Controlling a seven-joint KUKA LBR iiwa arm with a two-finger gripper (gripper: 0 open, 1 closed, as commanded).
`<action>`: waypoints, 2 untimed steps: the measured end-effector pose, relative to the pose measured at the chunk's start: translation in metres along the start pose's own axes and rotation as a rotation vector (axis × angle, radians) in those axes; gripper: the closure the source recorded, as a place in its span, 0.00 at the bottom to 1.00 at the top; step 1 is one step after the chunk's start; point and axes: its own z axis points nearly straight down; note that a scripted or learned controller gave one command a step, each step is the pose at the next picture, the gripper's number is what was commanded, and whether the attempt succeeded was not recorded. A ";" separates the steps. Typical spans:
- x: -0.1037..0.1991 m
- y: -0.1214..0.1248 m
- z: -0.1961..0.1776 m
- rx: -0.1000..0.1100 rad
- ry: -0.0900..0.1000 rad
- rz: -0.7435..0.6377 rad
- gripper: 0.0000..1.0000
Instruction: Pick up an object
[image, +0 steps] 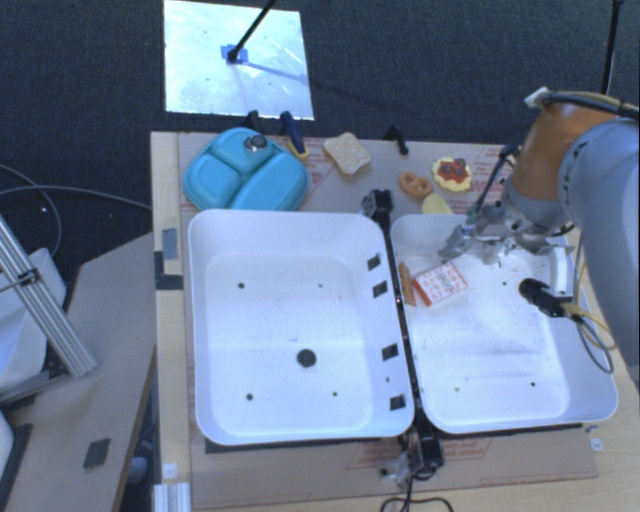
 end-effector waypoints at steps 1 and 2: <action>-0.011 -0.077 -0.001 0.005 0.002 0.001 0.00; -0.010 -0.073 -0.013 -0.003 0.000 -0.002 1.00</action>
